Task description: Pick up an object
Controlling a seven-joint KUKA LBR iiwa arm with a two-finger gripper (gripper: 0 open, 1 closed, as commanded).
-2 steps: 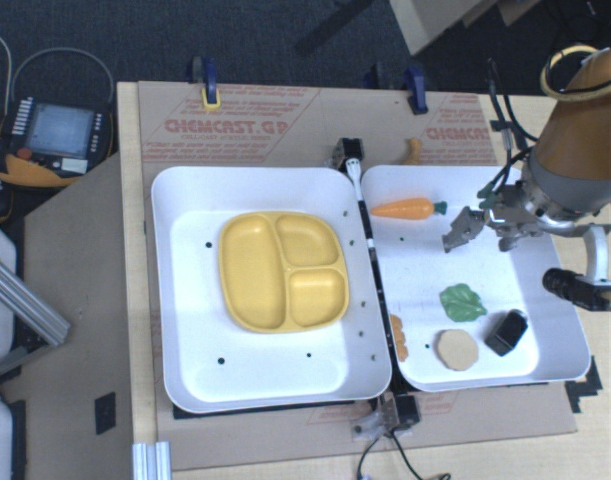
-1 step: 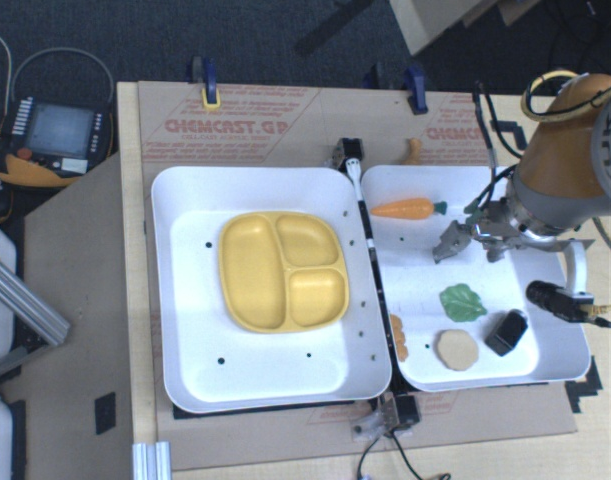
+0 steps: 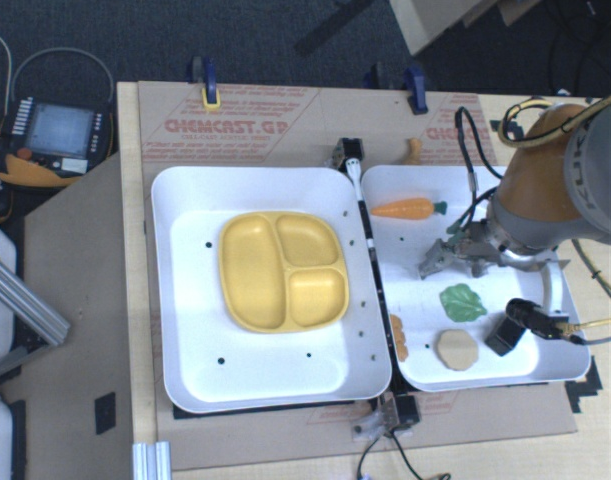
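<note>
Two white bins are being shown side by side on the bench (image 3: 235, 118). The left bin (image 3: 175, 298), at mid-frame, is being taken up by one yellow plate (image 3: 283, 270) divided into three compartments. Four loose objects are being counted in the right bin (image 3: 425, 313), at right of frame. One carrot (image 3: 403, 208) is lying flat toward the bin's upper left, green top pointing right. One green leaf (image 3: 462, 301) is lying near the middle. One tan round piece (image 3: 456, 349) is lying just below the leaf, near the lower rim. One small orange piece (image 3: 397, 336) is lying against the bin's left rim, lower down. One arm (image 3: 545, 193) is being reached in from the right edge of the frame. Its gripper (image 3: 453, 256) is being held over the right bin, between the carrot above and the green leaf below, apart from the carrot and just above the leaf. How far the gripper is being opened cannot be told from this view, and no object is being seen in its hold. Two blue clamps (image 3: 207, 73) are being seen on the bench's upper edge, one above each bin.
</note>
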